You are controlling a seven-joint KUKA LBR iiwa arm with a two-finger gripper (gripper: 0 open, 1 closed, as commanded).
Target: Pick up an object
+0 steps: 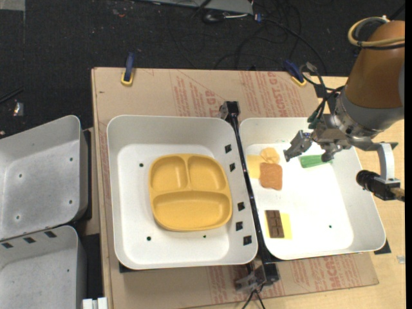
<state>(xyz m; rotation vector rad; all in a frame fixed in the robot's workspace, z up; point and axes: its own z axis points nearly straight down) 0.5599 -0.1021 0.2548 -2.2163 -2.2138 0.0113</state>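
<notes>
Nearest our lens, at the near end of the right bin (360, 230), lies a small brown block (275, 224) on a yellow card (284, 226), well short of the gripper (313, 148) and toward the camera from it.

From the fixed overhead camera, we see the grey arm (376, 82) reaching in from the right and hanging over the far half of that bin. Its two dark fingers stand apart, with nothing between them that we can make out. A green piece (313, 161) sits just below and beside the fingertips, close enough that we judge it the likeliest target; whether a finger touches it we cannot tell.

Off to the gripper's left, near the divider between the bins, an orange-brown block (271, 176) lies against a pale yellow piece (255, 169), with a yellow-orange chip (270, 154) just beyond them. We read this scatter as loose stock for picking, spread flat so that any piece can be approached from above.

Farther left again, across the divider, the left bin (122, 192) carries a yellow divided tray (190, 192), set squarely in its middle, well apart from the hand.

We judge the pick as not yet made: the spread fingers suggest an approach, and a slim piece lying flat may slip aside on closing.
</notes>
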